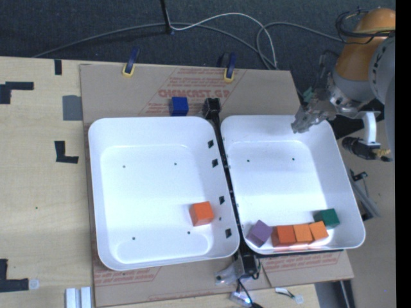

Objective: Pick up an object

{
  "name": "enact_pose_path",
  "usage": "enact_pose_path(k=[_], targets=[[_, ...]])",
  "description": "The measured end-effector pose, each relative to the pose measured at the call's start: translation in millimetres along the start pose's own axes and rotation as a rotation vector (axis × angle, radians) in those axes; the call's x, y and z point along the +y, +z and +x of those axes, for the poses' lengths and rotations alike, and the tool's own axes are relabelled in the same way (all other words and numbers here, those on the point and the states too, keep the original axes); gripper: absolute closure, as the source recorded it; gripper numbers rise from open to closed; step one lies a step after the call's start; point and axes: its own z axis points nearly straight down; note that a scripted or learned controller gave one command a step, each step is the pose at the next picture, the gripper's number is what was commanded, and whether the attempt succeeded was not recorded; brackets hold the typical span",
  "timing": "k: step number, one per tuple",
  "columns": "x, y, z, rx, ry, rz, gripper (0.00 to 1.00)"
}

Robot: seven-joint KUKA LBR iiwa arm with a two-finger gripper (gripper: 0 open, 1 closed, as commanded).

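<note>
End effector [304, 123] hovers over the right bin's [343, 172] far-right corner, finger state can't tell; best target looks like the green cube [327, 217] at the near edge, approach straight down, clear of the orange cubes [299, 234].

One fixed cam, up high over the bench

It looks down at a slant, far enough back to catch the left bin [154, 191] and right bin [289, 185] whole, with the arm [359, 63] poking in from the right.
</note>
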Motion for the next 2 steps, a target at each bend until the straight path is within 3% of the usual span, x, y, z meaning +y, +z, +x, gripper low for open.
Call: enact_pose_path(k=[1, 2], targets=[[0.5, -33.2, 0.1, 0.000, 0.000, 0.002, 1.00], [-12.6, -45.8, 56.7, 0.002, -0.004, 0.003, 1.00]])
